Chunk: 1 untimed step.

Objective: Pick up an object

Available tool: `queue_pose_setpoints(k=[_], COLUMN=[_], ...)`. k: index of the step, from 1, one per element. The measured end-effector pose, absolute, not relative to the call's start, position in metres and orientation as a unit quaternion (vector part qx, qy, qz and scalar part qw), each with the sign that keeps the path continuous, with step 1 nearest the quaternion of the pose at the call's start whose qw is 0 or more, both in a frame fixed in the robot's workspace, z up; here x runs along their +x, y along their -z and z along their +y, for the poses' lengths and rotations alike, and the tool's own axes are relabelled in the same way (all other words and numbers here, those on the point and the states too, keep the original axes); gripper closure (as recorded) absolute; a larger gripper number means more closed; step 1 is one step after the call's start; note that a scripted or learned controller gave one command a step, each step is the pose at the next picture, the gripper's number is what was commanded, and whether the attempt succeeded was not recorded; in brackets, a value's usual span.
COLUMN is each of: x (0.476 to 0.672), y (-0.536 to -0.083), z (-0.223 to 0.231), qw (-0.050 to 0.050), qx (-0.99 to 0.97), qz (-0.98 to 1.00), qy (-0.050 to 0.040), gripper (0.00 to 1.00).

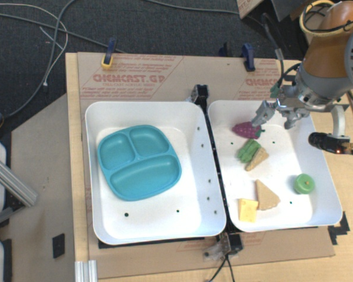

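Note:
The right bin (323,213) holds several small items: a purple toy (245,130) at its far left, a green piece (247,151) lying on a tan strip (257,160), a tan wedge (267,195), a yellow block (247,210) and a green round piece (304,184). My gripper (277,117) hangs over the far part of this bin, open, with nothing between its fingers. Its left finger (263,114) ends just right of and above the purple toy.
The left bin (106,216) holds a teal divided plate (140,160). A black clip (199,92) sits at the far end of the seam between the bins. Blue clamps (110,50) hold the cardboard base. A black part (326,141) juts over the right bin's right rim.

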<state>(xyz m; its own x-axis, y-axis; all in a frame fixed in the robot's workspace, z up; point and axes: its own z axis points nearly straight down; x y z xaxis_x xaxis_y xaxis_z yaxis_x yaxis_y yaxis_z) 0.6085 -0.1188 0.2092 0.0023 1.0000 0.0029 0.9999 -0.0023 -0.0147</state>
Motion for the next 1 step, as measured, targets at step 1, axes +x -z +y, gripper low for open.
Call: queue_pose_setpoints(k=[1], x=[0.6113], y=[-0.2168], z=[-0.1186], qw=[0.001], qx=[-0.707], qz=[-0.707], qy=[0.0000], gripper=[0.00])
